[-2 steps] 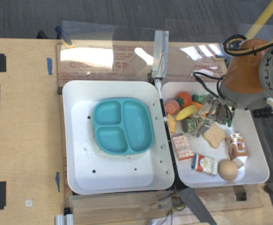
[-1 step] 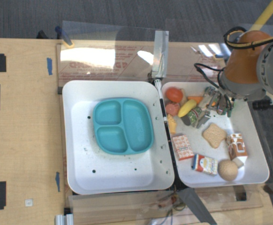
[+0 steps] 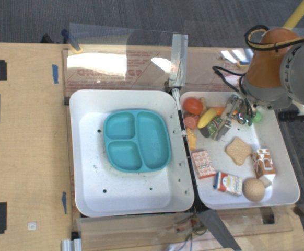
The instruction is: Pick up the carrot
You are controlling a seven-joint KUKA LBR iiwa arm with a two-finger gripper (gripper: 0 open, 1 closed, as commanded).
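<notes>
In the right bin, a small orange piece that looks like the carrot lies near the back. It sits between a yellow banana-like item and the gripper body, which hides most of it. My gripper hangs low over this cluster, tilted down to the left, with its tip just in front of the carrot beside a dark item. Nothing can be seen held in it.
A red tomato, a pinkish item and a yellow bit crowd the right bin's left wall. A green item, toast, cartons, a red packet and a beige ball lie nearby. The left bin holds a teal divided plate.
</notes>
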